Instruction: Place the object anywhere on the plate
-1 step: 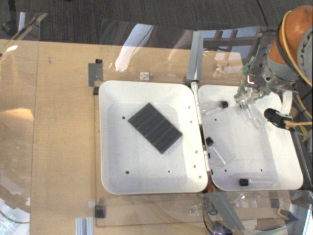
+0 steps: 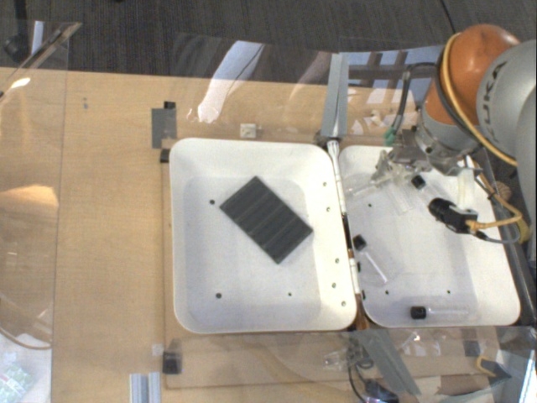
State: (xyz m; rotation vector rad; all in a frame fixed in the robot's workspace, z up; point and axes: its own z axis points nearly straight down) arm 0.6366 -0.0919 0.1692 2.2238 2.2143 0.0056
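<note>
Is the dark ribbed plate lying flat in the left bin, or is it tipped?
Flat. The dark ribbed plate lies on the floor of the left bin, turned diagonally to its walls.

A plate (image 2: 266, 219) lies in the left bin (image 2: 193, 309), arm (image 2: 495, 91) over the right bin (image 2: 495, 309).

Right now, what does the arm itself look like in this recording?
The arm is grey and rounded, with an orange band above the wrist. Dark lettering runs along its grey shell. Thin cables, one green-tipped, hang near the gripper, which looks pale and partly see-through over the right bin.
</note>
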